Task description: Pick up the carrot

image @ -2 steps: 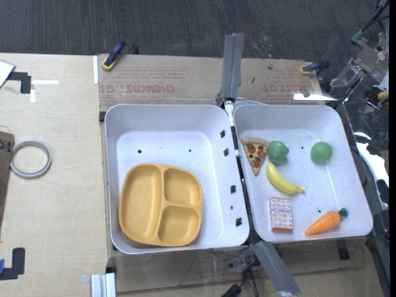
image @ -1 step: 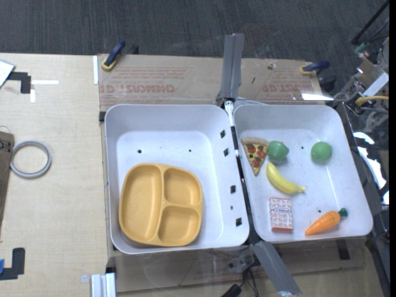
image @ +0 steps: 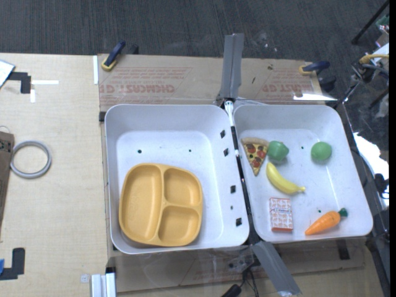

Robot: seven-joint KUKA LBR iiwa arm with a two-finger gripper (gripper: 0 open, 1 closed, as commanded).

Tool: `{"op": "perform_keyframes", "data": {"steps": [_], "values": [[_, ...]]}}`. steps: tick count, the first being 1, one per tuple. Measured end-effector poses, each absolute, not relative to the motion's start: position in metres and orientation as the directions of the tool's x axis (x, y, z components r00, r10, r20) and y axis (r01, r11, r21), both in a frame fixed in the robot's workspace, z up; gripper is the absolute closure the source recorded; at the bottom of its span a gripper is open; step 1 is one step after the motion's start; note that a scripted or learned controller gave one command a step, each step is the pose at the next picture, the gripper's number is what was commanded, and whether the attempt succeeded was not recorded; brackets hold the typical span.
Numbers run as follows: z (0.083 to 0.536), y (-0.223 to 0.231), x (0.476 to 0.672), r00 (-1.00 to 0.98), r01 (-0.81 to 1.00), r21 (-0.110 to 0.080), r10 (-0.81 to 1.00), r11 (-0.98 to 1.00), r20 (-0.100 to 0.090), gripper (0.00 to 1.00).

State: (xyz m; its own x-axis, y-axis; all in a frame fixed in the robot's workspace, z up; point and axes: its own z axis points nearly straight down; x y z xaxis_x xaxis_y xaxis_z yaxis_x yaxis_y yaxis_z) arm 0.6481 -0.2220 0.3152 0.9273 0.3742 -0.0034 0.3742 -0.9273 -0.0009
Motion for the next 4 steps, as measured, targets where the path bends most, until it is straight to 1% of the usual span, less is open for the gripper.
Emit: {"op": "perform_keyframes", "data": {"steps": [1, 2, 3, 4], "values": [[0.274, -0.222, 0.65, 0.973, 0.229, -0.002, 0.229, -0.973, -0.005, 0.0], [0.274, -0.221, 0.65, 0.974, 0.228, -0.002, 0.228, -0.974, -0.005, 0.0], [0.323, -0.223, 0.561, 0.98, 0.198, -0.002, 0.198, -0.98, -0.005, 0.0], [0.31, -0.205, 0.631, 0.976, 0.216, -0.001, 0.216, -0.976, -0.004, 0.0]]}}
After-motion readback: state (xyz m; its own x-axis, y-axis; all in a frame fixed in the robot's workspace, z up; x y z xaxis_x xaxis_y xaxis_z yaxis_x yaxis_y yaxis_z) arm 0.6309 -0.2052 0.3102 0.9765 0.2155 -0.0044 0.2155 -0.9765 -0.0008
